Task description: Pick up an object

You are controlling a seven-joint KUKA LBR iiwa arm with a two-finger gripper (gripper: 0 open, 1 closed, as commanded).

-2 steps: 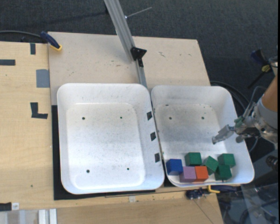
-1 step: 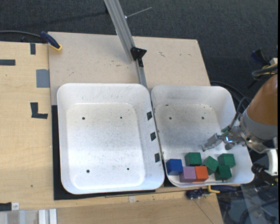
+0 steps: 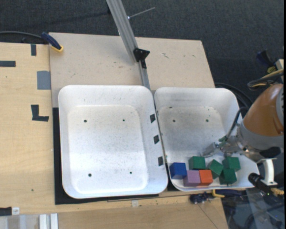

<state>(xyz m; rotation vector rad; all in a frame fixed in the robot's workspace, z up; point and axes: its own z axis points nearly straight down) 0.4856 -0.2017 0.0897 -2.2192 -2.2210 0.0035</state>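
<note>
A robotics lab, this one: a grey arm with an orange band (image 3: 268, 111) reaches over two shallow white plastic bins (image 3: 66, 128) on a pale plywood bench (image 3: 19, 142), a slanted aluminium pole (image 3: 121, 20) rises behind, black tape marks (image 3: 2, 67) dot the board, loose cables (image 3: 264, 78) trail over dark carpet (image 3: 205, 13)

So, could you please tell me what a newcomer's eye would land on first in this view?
Probably the cluster of coloured blocks huddled in the near corner of the right bin: a blue block, a purple block, an orange block and several green blocks. Next, the arm's orange band at the right, with the gripper low beside the blocks.
</note>
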